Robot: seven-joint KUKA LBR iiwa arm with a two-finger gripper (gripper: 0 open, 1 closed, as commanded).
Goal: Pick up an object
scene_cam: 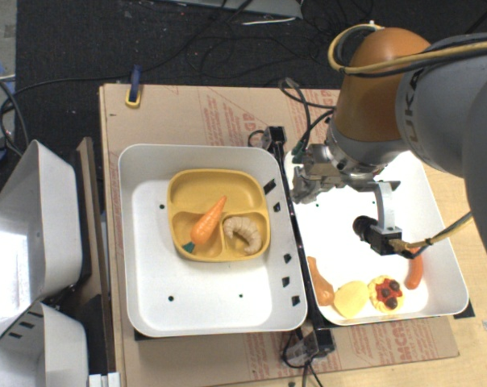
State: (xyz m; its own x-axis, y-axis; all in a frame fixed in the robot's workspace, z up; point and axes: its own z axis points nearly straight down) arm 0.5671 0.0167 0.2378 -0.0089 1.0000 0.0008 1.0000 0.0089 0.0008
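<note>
- A grey KUKA arm point(449, 103) with an orange band reaches in from the right, its gripper point(308, 185) poised over the far-left corner of the right bin point(332, 240); whether its grip is spread or closed cannot be made out, and nothing is seen in it.
- Along that bin's near edge lie an orange strip point(319, 280), a pale yellow round piece point(350, 298), a small toy pizza point(386, 293) and a toy sausage point(414, 272), all well apart from the gripper.
- In the left bin point(211, 297), a yellow divided plate point(187, 192) carries a toy carrot point(207, 220) and a toy shrimp point(243, 232) in neighbouring compartments.
</note>
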